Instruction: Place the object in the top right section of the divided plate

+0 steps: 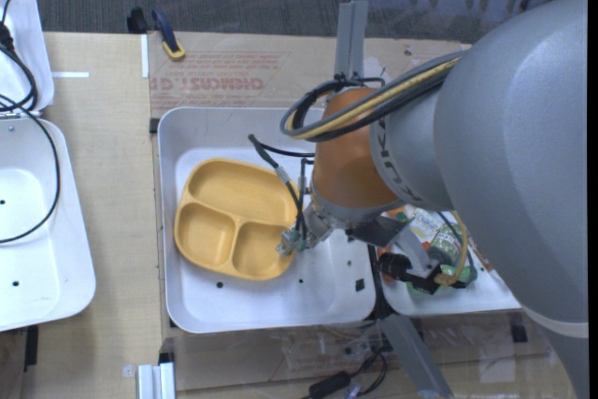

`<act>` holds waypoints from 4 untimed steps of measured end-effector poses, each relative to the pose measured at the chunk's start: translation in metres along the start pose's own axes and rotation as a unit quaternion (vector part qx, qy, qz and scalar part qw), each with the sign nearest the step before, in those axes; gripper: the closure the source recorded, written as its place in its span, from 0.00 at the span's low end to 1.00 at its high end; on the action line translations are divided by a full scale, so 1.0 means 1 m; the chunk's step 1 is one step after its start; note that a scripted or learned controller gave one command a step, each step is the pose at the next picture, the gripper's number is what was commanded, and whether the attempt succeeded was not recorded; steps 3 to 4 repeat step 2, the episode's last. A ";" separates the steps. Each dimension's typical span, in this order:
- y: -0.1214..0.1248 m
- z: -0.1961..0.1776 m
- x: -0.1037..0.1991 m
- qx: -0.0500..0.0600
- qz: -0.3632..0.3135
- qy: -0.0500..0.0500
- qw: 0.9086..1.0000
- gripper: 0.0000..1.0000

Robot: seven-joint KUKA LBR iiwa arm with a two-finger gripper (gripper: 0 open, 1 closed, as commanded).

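Standing beside the worktop, I see the grey arm [523,135] reaching across from the right. Its gripper [295,241] is low over the right rim of the yellow divided plate [220,187], which lies in the nearer white bin [169,201]. A small pale-green bit shows right at the gripper's tip, touching or just over the plate's edge. I take it to be the object [288,245], but it is too small to be sure. I cannot tell whether the gripper is closed on it or merely sitting above it.

The main risk, as I judge it, is landing in the wrong place. The tip sits by the rim where the ridge between the long upper compartment and the lower right one meets the edge. A release here could drop the object on the rim or the ridge, and it could then roll into the lower compartment or out onto the bin floor.

If the grip is poor, the thing could slip off early. Pressing lower might tip or shove the light plate. The black cables [271,156] looping off the wrist hang close above the plate and could snag it. The clutter [439,249] in the neighbouring bin [486,296] lies near the arm's underside.
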State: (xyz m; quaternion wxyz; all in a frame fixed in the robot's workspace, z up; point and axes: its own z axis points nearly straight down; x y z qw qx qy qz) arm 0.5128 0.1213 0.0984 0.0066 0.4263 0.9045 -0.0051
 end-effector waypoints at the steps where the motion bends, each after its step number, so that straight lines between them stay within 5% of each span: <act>1: 0.009 -0.099 0.049 -0.002 0.022 0.000 1.000 1.00; 2: 0.029 -0.154 0.044 -0.001 -0.140 0.007 0.990 1.00; 4: 0.029 -0.154 0.044 -0.001 -0.140 0.007 0.990 1.00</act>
